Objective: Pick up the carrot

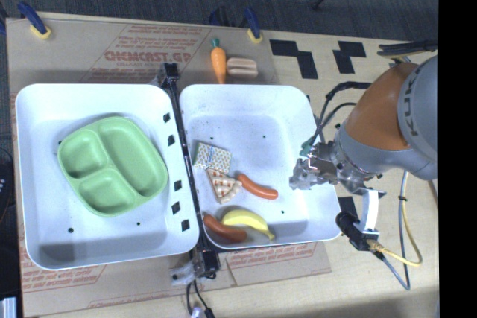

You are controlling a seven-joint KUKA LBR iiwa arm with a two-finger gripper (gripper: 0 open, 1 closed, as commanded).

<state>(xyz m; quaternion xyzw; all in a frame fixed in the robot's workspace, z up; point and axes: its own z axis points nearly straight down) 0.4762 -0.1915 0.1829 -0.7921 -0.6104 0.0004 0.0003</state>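
The small orange carrot with a green top lies outside the bins on the brown cardboard printed "CHEMCAST", just beside a tan bun-like toy, behind the right white bin; the metal gripper hangs over that bin's right rim; its opening cannot be told

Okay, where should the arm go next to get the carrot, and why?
Probably swing the hand toward the far edge of the bench, past the right bin's back wall. The carrot lies outside both bins on the cardboard, beside a small tan item, while the hand sits low at the right bin's right rim, well away from it.
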